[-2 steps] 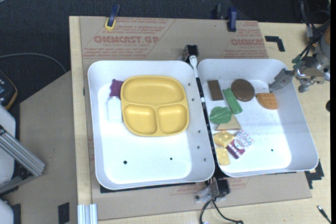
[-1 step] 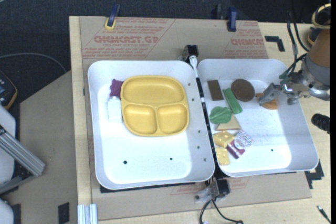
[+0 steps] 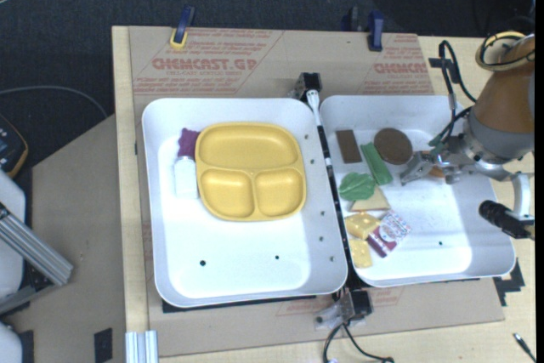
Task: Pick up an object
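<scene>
I see the gripper low over the right bin; whether its fingers are parted or closed I cannot tell. Just left of it lie a brown disc, a green strip and a brown bar. Farther left, the left bin holds a yellow divided tray (dark carpet surrounds the cardboard-topped bench).
</scene>
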